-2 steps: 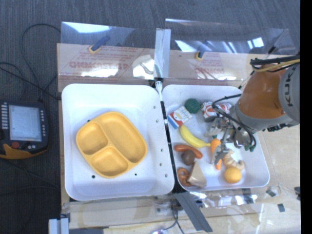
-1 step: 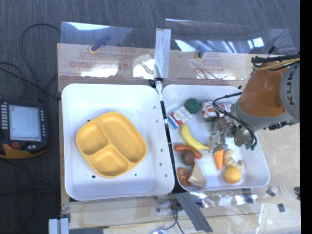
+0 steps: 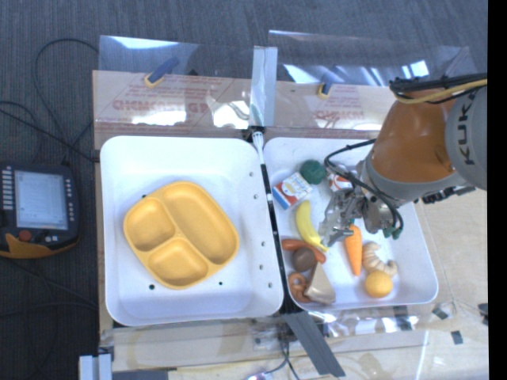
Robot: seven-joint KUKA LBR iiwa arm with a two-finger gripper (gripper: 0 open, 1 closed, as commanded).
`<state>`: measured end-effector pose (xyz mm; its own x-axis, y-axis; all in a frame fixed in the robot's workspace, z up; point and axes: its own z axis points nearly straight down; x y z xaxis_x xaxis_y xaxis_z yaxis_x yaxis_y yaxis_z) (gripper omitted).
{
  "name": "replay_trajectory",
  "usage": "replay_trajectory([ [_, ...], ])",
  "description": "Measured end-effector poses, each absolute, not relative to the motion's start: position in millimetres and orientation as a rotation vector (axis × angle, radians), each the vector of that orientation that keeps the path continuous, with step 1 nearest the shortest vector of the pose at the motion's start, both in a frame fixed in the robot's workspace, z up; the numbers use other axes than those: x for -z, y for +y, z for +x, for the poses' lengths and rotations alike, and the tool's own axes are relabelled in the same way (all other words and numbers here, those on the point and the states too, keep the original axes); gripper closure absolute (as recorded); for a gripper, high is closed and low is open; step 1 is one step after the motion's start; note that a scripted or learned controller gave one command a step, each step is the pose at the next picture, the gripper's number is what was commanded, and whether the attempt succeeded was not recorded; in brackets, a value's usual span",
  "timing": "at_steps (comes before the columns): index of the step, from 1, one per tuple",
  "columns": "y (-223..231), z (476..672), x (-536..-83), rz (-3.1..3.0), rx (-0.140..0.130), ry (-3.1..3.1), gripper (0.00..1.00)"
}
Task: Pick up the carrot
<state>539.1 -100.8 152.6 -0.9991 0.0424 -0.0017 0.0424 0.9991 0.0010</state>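
The orange carrot (image 3: 353,251) lies in the right bin (image 3: 424,248), its tip pointing toward the front edge. Just above and to the left of its thick end hangs my gripper (image 3: 339,226), open, with nothing between its fingers. One fingertip is near the banana (image 3: 307,223) and the other is close to the carrot's top. The arm's orange band (image 3: 412,145) hides the bin's back right part.
Around the carrot lie an orange (image 3: 379,284), a beige lumpy piece (image 3: 378,258), a brown sausage (image 3: 303,256), a tan wedge (image 3: 321,288), a small carton (image 3: 291,189) and a green item (image 3: 313,171). The left bin (image 3: 127,165) holds a yellow divided plate (image 3: 181,232).
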Motion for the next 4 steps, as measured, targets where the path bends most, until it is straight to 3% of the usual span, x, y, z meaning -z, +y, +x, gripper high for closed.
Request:
replay_trajectory([
  [1, -59.1, 485.3, -200.3, -0.245, -0.002, 3.136, 1.00],
  [2, -59.7, 493.6, -252.4, -0.353, 0.000, 3.121, 1.00],
  [3, -109.2, 507.5, -131.9, -1.587, -0.011, 2.717, 1.00],
  [4, -44.0, 484.7, -181.7, -1.441, -0.007, 2.792, 1.00],
])
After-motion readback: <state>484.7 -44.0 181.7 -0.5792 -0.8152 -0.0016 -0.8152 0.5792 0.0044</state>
